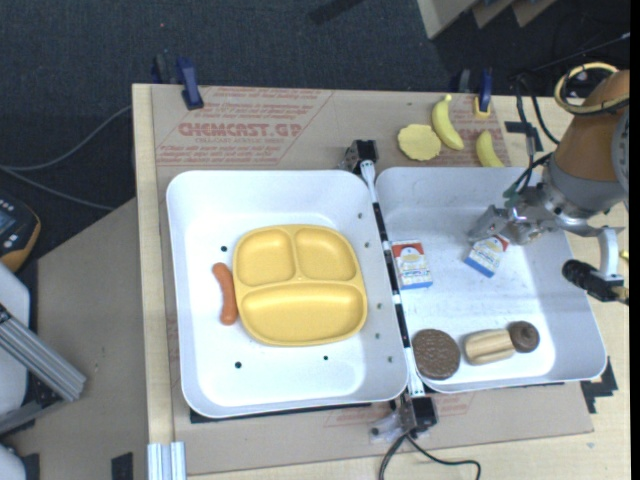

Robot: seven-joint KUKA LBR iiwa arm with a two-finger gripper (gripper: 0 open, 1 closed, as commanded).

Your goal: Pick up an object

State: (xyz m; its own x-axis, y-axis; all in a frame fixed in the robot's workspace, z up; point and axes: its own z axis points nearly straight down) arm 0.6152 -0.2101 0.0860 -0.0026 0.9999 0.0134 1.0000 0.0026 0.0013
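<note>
My gripper (498, 230) hangs low over the upper middle of the right bin (440, 193), reaching in from the right. A small blue-and-white carton (485, 257) lies tilted right under its tip, touching or nearly touching it. Whether the carton is gripped is not visible. Elsewhere in this bin are a red-and-white carton (411, 265) by the left wall, and a round brown cookie (436, 353), a tan bread roll (488, 346) and a dark brown doughnut (523, 337) along the front.
The left bin (200, 268) holds a yellow divided plate (298, 284) with an orange sausage (225, 292) beside it. Behind the right bin, on the bench, lie two bananas (448, 123) (488, 149) and a yellow disc (420, 142). The arm's orange band (590, 138) rises at far right.
</note>
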